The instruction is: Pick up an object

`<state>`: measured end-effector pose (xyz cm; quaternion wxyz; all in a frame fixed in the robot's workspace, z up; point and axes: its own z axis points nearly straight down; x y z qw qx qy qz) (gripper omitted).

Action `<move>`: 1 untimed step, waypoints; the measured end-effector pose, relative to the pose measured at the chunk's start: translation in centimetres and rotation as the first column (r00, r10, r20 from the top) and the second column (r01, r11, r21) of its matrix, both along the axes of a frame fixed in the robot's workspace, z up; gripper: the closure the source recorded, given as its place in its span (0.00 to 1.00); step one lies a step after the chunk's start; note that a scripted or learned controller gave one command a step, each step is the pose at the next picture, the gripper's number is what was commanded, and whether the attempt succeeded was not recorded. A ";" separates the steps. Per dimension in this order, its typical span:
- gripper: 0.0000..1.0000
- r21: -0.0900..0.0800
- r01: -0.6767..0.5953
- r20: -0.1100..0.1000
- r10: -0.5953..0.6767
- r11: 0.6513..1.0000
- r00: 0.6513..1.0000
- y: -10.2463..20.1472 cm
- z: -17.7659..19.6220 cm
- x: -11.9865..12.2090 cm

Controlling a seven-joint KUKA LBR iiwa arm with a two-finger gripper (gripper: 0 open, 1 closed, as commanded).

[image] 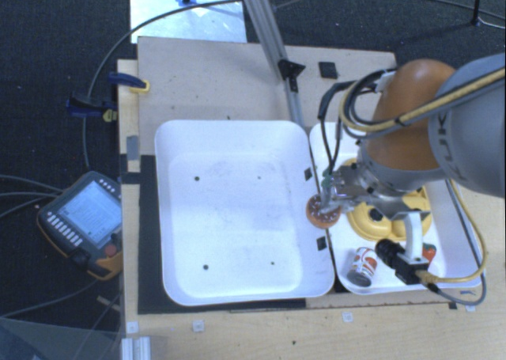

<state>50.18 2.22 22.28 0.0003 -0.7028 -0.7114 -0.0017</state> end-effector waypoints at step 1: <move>1.00 0.000 0.001 -0.001 -0.001 1.000 1.000 5.0 0.9 -0.9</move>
